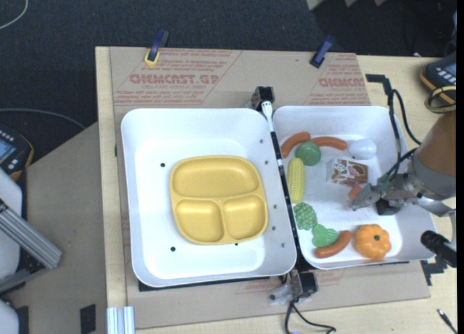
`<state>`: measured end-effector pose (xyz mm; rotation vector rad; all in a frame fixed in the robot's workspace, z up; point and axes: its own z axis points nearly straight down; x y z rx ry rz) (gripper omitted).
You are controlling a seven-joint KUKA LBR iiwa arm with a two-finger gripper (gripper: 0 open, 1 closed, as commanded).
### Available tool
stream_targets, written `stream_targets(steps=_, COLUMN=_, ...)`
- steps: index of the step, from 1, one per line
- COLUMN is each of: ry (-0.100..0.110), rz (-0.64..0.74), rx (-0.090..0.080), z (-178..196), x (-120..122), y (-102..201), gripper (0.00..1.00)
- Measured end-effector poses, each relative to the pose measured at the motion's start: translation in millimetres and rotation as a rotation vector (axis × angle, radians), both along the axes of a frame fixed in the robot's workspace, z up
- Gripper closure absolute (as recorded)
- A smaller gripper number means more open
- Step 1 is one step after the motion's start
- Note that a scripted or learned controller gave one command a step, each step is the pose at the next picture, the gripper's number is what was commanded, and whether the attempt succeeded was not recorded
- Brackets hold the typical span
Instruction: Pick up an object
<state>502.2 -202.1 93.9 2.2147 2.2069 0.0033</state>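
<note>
The hand [366, 201] sits low in the right bin [377, 119], near that bin's right-hand wall, and its tip is too dark and blurred against the white floor for me to tell how it is set. No object can be seen pinched in it, so the pick looks not yet made. Candidates lie all around it: a small brown-and-white packet [349, 172] just above the hand, a toy pumpkin [372, 241] just below it, a white rounded piece [362, 148] farther above, and to its left a corn cob [296, 179], a green ball [308, 153], two sausages [313, 141], a green bumpy piece [304, 216], and a green piece with another sausage [333, 244] toward the bin's lower edge. The yellow divided tray [217, 198] rests in the left bin [141, 180], well apart from the hand. The main risk, as I judge it, is closing between packet and pumpkin on bare floor, or nudging the flat packet away instead of gripping it; the round pumpkin could also roll out of a glancing squeeze.
</note>
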Motion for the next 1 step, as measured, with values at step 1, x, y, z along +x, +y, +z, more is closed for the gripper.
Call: stream_targets(steps=1, ry=-0.022, rz=-0.002, rx=-0.018, z=15.4, x=4.1, y=-5.5, gripper=1.00)
